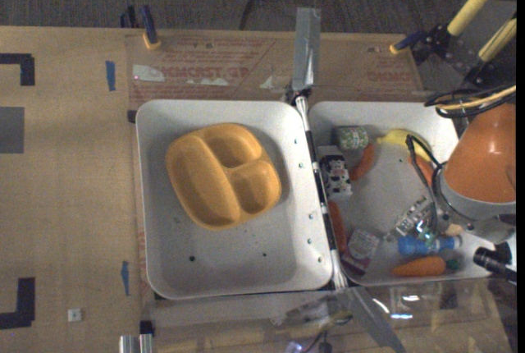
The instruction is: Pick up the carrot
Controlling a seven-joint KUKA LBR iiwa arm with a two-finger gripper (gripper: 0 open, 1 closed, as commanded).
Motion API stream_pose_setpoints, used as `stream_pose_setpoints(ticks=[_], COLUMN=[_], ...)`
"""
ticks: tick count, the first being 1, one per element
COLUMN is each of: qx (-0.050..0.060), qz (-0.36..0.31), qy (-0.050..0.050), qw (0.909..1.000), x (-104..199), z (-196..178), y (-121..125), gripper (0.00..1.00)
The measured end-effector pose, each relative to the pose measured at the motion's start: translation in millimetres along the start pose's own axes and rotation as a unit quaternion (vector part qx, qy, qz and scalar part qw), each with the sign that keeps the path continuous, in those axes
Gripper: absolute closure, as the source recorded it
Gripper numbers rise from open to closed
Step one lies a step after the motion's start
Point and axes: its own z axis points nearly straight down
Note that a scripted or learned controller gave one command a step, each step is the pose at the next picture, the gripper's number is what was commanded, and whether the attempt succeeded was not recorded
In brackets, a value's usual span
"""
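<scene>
camera view, looking down at a slant on a wooden bench with two shallow white plastic bins side by side. the left bin (164,261) holds a yellow-orange plastic plate with three compartments (223,175), well apart from everything else. the right bin (373,199) is cluttered.

the grey robot arm with its orange band (489,158) reaches in from the right and hangs over the right bin's right half. its metal two-finger gripper (418,218) sits low over the bin floor; its tip is a blur of glinting metal, so whether it is parted or closed cannot be told, and nothing can be seen held in it.

the small orange carrot (419,266) lies flat near the right bin's front edge, just below the gripper in the picture, that is, toward the viewer. its long axis runs roughly left to right, nearly parallel to that edge. a blue bottle-shaped toy (425,245) lies between gripper and carrot, close to both.

other orange pieces could mislead: a longer orange one (366,161) at the bin's back beside a small green can (353,137), and a thin reddish strip (335,222) along the left wall.

judgement: the gripper likely needs to shift toward the front edge and close across the carrot's short width.
</scene>
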Motion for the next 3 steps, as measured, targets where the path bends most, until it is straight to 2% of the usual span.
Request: stream_pose_setpoints(ticks=[1, 2, 3], qx=[-0.001, -0.001, 0.000], qz=[0.001, -0.087, -0.241], qy=[-0.001, -0.001, -0.002], qw=[1.0000, 0.9962, 0.9704], x=[0, -56, -19], z=[-9, 1, -1], y=[0, -50, -17], gripper=[1.00, 1.00, 1.00])
